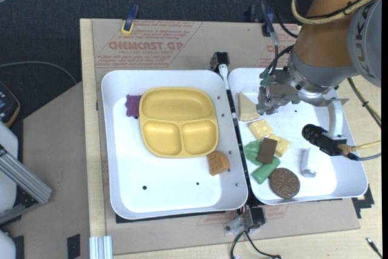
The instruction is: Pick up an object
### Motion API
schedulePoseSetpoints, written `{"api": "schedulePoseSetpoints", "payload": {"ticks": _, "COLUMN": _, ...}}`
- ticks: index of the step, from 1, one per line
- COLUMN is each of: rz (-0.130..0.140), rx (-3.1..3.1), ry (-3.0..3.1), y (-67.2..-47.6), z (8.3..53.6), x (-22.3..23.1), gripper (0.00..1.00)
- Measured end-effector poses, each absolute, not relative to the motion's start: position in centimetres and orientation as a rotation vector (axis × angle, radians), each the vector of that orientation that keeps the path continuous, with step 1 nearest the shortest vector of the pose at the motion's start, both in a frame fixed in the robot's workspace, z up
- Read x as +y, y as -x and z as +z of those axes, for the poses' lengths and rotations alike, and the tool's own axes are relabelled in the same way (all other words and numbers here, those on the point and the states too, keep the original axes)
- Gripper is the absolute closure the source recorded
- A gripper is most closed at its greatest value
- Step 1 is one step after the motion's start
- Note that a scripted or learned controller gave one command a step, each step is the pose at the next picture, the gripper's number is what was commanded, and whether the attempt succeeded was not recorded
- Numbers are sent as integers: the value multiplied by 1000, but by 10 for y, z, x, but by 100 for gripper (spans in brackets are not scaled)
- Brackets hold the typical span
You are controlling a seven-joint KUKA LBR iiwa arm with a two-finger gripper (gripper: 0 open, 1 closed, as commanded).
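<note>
grey metal, that is my gripper (268, 101), hanging over the far left part of the right bin (348, 176), just above a pale tan wedge (247, 107) that lies against the divider. whether my fingers stand apart or together i cannot tell; the wrist hides them from this angle. nothing shows between them, so i count nothing as held.

candidates sit nearer: a yellow piece (262, 129), a brown block (267, 150) lying over a green piece (262, 168), and a round brown cookie (284, 182). they crowd together, so a descent there could nudge neighbours or pinch two at once. the wedge, tight to the bin wall, may leave one finger no room and i could scrape the rim.

open floor lies to the right, around a small grey cylinder (306, 162). the left bin (115, 148) holds a yellow tray (179, 121), probably too broad for me.
</note>
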State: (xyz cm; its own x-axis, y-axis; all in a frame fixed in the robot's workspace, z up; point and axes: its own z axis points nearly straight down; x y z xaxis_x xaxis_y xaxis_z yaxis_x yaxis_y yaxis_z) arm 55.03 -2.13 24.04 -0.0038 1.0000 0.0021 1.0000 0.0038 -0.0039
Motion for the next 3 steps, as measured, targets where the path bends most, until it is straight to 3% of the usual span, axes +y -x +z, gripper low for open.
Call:
{"api": "schedulePoseSetpoints", "payload": {"ticks": 1, "rz": 2, "rx": -2224, "ry": 2211, "y": -531, "z": 235, "x": 37, "gripper": 100}}
{"api": "schedulePoseSetpoints", "payload": {"ticks": 2, "rz": 5, "rx": -2220, "ry": 2216, "y": -509, "z": 215, "x": 61, "gripper": 100}}
{"api": "schedulePoseSetpoints", "payload": {"ticks": 3, "rz": -3, "rx": -2224, "ry": 2220, "y": -512, "z": 232, "x": 73, "gripper": 100}}
